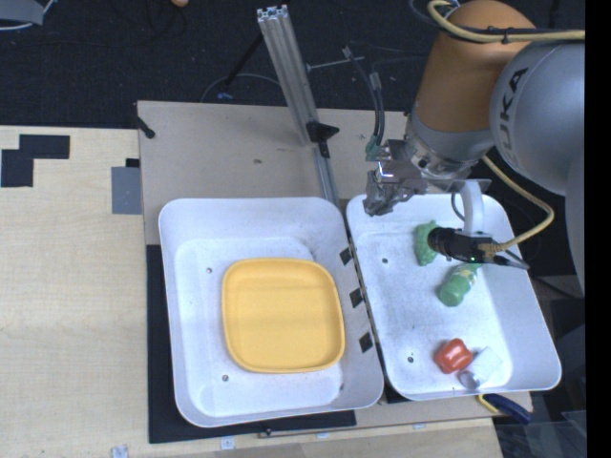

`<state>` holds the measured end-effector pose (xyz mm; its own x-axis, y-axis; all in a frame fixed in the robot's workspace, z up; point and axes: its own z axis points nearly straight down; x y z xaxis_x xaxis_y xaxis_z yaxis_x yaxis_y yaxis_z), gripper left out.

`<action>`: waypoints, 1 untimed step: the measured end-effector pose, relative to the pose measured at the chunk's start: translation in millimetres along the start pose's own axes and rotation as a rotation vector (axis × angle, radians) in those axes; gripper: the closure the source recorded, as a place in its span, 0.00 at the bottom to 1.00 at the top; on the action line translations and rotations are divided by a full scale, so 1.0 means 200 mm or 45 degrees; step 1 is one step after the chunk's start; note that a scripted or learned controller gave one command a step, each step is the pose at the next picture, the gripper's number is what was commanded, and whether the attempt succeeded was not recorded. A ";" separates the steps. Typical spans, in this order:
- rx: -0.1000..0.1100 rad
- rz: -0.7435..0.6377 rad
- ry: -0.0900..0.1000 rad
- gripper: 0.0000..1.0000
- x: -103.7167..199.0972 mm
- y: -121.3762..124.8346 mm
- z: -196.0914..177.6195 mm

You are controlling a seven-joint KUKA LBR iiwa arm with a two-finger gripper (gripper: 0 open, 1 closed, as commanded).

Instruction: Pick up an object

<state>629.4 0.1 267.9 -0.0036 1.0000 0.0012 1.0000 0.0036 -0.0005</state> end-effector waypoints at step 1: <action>0.002 0.000 -0.001 1.00 0.27 -0.04 0.11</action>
